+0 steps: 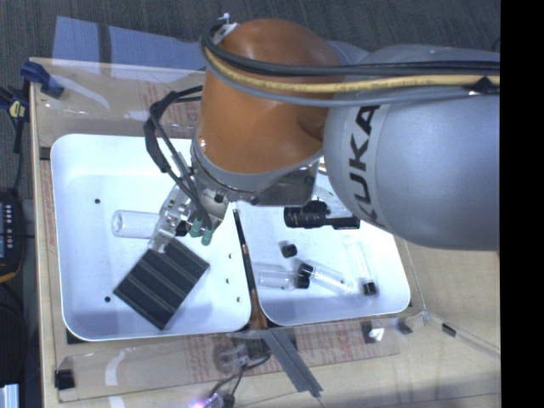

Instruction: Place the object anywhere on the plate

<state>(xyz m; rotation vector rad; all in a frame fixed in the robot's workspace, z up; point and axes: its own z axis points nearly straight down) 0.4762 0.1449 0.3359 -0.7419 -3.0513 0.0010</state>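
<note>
A dark ribbed rectangular plate (161,286) lies tilted in the lower part of the left bin (72,228). Just above it, a clear tube (133,223) lies on its side on the bin floor. My gripper (182,224) hangs low over the left bin, at the tube's right end and right above the plate's upper corner. The tube's right end disappears under the gripper, so I cannot see whether it is held. The arm's orange band and grey wrist cover the back of both bins.
The right bin (387,300) holds several clear tubes with black caps (327,277) and a small black cap (289,249). The ridge between the bins (246,270) runs just right of the gripper. Blue tape (85,36) marks the bench at the back left.
</note>
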